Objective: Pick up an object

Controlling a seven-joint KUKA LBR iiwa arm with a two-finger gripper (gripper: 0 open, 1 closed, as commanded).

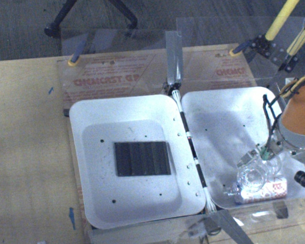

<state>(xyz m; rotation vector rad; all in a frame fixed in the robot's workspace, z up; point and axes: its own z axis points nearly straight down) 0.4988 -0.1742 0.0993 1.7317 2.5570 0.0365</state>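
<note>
Lying lengthwise just below the tool (pixel 260 155): white red-patterned packet (pixel 266 190), clear plastic piece (pixel 252 176) overlapping; tool's grip state unreadable.

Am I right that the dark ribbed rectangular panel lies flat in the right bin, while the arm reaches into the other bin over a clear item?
Not quite. The camera view shows the dark ribbed panel lying flat in the left bin, not the right one. The arm does reach into the other bin, the right bin, over the clear item.
</note>
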